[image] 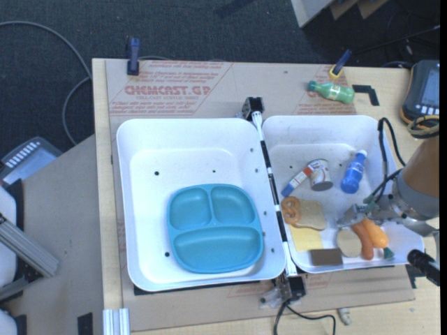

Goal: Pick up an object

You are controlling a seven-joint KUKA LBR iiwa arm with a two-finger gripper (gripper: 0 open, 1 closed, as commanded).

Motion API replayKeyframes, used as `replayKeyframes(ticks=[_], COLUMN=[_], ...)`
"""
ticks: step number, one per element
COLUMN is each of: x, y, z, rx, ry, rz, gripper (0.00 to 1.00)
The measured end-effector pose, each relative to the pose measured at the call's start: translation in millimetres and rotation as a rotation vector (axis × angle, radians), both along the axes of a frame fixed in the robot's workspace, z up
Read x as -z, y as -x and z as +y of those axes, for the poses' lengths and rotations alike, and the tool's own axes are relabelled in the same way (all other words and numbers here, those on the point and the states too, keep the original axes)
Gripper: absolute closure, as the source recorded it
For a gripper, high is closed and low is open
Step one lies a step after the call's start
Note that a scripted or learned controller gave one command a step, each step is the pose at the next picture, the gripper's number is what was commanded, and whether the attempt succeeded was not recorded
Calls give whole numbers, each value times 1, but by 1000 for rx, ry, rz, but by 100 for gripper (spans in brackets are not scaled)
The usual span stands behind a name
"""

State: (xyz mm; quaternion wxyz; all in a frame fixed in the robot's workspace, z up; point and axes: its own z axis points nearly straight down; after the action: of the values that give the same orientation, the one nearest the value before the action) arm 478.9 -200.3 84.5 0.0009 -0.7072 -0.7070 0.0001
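The right bin (314, 123) holds several small objects. Among them are a blue bottle (353, 173), a small can (320, 174), a red-and-white tube (295, 181), a pretzel (290, 208), a slice of bread (311, 215), a yellow cheese slice (306, 239) and a brown block (326, 257). At the front right lie a round beige bun (348, 243) and an orange carrot (374, 237). My gripper (364, 213) is low in this bin, just above the carrot's upper end and beside the bun. The arm (422, 180) hides the bin's right wall.
The left bin (174, 138) holds a blue divided plate (214, 227). A green bottle (332, 91) lies on the bench behind the right bin. A black cable (384, 142) hangs over that bin's far right corner. A clamp (253, 106) sits where the bins meet.
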Motion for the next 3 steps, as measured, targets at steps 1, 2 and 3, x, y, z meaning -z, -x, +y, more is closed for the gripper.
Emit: replayKeyframes(ticks=[1, 2, 3], x=[0, 0, -10], y=[0, 0, 0], z=[-1, 5, 4], rx=[0, 0, 0], ry=[1, 0, 1], rz=[-1, 0, -2], gripper=[0, 0, 100])
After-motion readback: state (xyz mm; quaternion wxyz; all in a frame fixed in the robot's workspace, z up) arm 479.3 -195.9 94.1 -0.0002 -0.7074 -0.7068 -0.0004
